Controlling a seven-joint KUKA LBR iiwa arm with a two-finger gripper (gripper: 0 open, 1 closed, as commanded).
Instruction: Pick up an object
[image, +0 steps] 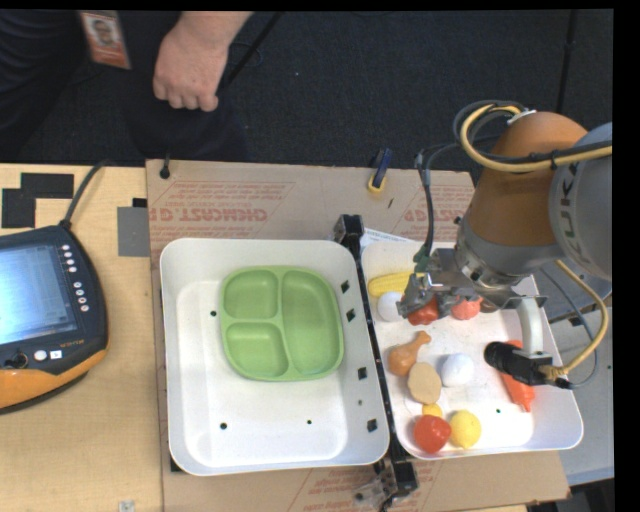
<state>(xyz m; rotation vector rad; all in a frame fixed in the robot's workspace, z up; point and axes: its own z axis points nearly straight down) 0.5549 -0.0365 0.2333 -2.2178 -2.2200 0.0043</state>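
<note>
Claw low in the right bin, near its far-left corner, fingers closed around a small red toy that shows between them. Just beside it lie a yellow corn piece, a white egg-like ball and a pink-red lump. Toward the bin's middle sit a tan drumstick, a beige potato shape and a white ball. At the near edge rest a red tomato and a yellow lemon, touching. An orange carrot lies by the right side. The left bin carries a green divided plate.
</note>
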